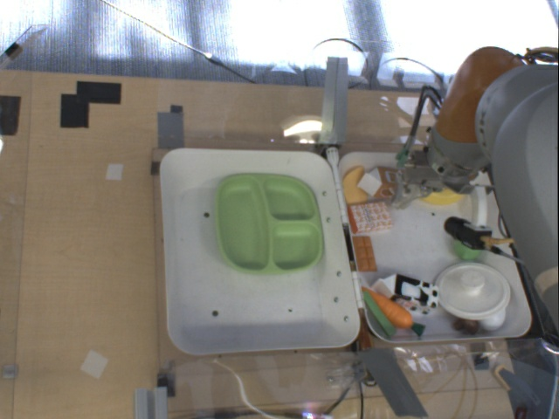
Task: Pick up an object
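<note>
Reach is the step in hand, by my reading: the grey two-finger gripper (pixel 410 184) hangs low over the right shallow white bin (pixel 437 234), above a small patterned card packet (pixel 373 217) and beside a yellow banana-shaped toy (pixel 353 184). Nothing shows between the gripper's tips, and how they stand I cannot tell. Next, probably, it must settle on one item, close and lift.

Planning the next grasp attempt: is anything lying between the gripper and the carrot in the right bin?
Yes. The gripper sits at the bin's far end; the carrot lies at the near end. Between them lie a patterned card and a brown waffle-like piece.
</note>
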Tool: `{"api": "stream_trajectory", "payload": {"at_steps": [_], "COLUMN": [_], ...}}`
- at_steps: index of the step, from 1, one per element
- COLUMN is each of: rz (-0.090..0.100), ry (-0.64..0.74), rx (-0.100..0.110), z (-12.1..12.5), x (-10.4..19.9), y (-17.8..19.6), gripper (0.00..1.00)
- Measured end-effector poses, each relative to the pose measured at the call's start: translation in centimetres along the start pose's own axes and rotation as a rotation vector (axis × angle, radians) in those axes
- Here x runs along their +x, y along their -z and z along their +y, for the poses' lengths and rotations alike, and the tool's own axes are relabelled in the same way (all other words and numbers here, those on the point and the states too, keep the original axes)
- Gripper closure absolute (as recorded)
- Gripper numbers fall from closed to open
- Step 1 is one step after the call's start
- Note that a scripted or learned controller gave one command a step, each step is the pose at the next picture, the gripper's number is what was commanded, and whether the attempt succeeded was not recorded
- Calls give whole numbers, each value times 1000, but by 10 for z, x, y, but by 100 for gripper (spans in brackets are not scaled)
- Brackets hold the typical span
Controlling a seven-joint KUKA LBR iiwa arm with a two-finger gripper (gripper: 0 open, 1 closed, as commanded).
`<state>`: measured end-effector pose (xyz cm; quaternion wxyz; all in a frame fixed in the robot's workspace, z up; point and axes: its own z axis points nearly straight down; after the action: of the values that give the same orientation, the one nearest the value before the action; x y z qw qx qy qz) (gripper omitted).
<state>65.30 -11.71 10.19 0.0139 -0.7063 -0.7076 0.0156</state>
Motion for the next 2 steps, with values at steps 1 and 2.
{"api": "stream_trajectory", "payload": {"at_steps": [1,2], "rz": [-8,3], "ry": [106,38], "rx": [-61,-43], "z": [3,14], "x": [-83,-7], "y": [146,80], "gripper": [100,100]}}
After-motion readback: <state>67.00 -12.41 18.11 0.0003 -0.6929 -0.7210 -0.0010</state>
